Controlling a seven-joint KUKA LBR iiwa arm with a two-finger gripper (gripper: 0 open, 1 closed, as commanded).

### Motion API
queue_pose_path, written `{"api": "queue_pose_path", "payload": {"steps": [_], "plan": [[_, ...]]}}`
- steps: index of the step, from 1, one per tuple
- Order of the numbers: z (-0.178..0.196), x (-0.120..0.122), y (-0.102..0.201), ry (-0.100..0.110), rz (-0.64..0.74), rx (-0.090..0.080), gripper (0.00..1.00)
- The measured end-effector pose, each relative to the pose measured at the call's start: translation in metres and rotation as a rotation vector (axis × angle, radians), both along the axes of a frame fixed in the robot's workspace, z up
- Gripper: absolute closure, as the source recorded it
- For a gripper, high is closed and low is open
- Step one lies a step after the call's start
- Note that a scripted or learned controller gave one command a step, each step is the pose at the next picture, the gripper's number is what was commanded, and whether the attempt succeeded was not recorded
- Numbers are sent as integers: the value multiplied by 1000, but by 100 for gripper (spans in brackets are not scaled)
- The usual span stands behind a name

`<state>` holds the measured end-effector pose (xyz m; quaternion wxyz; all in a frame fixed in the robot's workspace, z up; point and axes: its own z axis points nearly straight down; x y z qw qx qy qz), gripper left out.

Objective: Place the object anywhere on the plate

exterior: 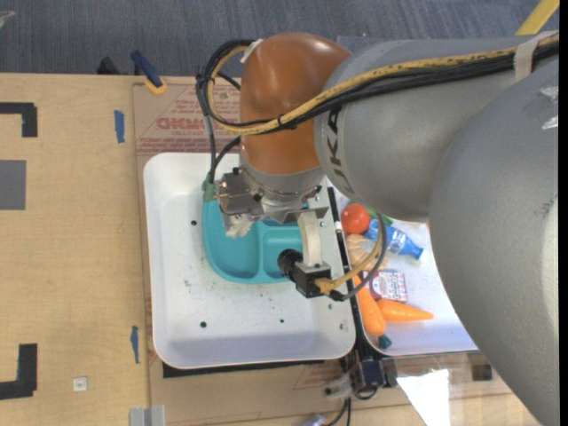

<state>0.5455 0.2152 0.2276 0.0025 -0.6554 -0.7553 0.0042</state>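
The plate (232,257), a teal sectioned dish, lies in the left bin (177,327), near that bin's right wall. Which object is meant to go on it is not clear. The loose candidates all lie in the right bin (444,331): an orange carrot (404,311), a second carrot-like piece (373,313), a red tomato-like piece (356,218), a blue-and-white packet (401,242) and a small printed packet (390,285).

The end effector (238,224) hangs directly over the plate's upper part, with something pale and crumpled at its tip; whether that is a carried object or part of the tool cannot be told, and its state cannot be read either, since the wrist housing hides it from this slanted angle.

So the relation that matters is vertical. The plate sits right beneath the tool, with its longer side running roughly left to right across the bin, so any release here would likely land inside the teal rim. The loose objects lie to the right of the tool, across the wall between the bins.

The arm (444,149) reaches in from the right, its orange band (280,105) above the wrist, pointing nearly straight down, cables looping around it. The table (71,238) shows tan to the left.
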Motion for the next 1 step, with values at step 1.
{"api": "queue_pose_path", "payload": {"steps": [1], "plan": [[4,2,0,-8,-1,3,0]]}}
